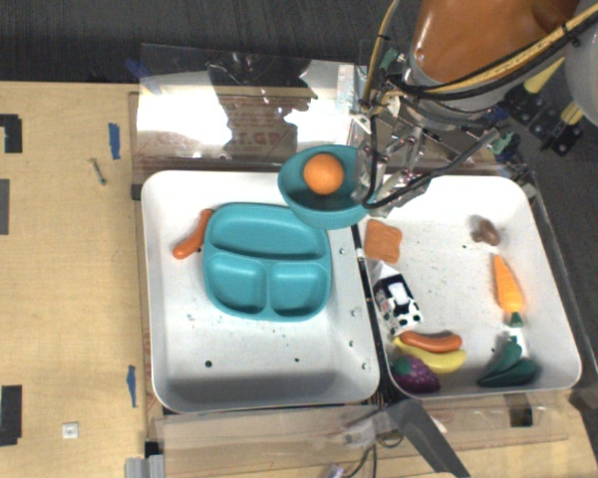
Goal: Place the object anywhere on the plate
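Observation:
A teal divided plate (264, 267) lies in the left bin (169, 366). A teal bowl (319, 205) with an orange ball (324, 174) inside hangs above the plate's far right corner, over the seam between the bins. My gripper (372, 189) reaches down from the upper right and is shut on the bowl's right rim. Cables and the wrist hide much of the fingers.
A small orange sausage (189, 235) lies left of the plate. The right bin (548, 267) holds an orange square (383, 240), a cow toy (399, 305), a hot dog (431, 343), purple grapes (414, 374), a carrot (508, 285), a brown piece (486, 231) and a dark green item (508, 366).

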{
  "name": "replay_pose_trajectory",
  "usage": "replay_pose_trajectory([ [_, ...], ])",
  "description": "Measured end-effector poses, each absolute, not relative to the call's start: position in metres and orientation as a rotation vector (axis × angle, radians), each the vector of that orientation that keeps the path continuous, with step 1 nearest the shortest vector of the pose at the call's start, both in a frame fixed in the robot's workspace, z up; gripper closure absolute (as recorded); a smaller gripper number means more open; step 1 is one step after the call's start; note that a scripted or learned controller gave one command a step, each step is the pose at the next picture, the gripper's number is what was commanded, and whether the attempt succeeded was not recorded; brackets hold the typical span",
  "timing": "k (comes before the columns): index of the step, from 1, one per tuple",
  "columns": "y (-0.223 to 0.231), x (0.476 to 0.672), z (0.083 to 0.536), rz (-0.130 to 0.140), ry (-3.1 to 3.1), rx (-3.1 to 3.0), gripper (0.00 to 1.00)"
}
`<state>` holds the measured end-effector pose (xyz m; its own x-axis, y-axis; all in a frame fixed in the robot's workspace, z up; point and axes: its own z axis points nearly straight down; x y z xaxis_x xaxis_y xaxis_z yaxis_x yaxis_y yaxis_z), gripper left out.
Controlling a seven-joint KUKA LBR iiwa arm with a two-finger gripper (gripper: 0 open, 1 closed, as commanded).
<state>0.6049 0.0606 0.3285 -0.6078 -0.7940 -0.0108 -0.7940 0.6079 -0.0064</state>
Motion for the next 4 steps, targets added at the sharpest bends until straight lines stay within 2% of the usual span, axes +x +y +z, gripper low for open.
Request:
replay_pose_trajectory([
  [1, 0.060, 0.605, 0.328, -0.001, 2.808, -1.384, 0.00],
  [2, 0.061, 0.607, 0.341, -0.004, 2.797, -1.376, 1.00],
  [3, -0.019, 0.645, 0.320, -0.004, 2.777, -1.451, 1.00],
  [4, -0.016, 0.646, 0.322, -0.004, 2.772, -1.455, 0.00],
])
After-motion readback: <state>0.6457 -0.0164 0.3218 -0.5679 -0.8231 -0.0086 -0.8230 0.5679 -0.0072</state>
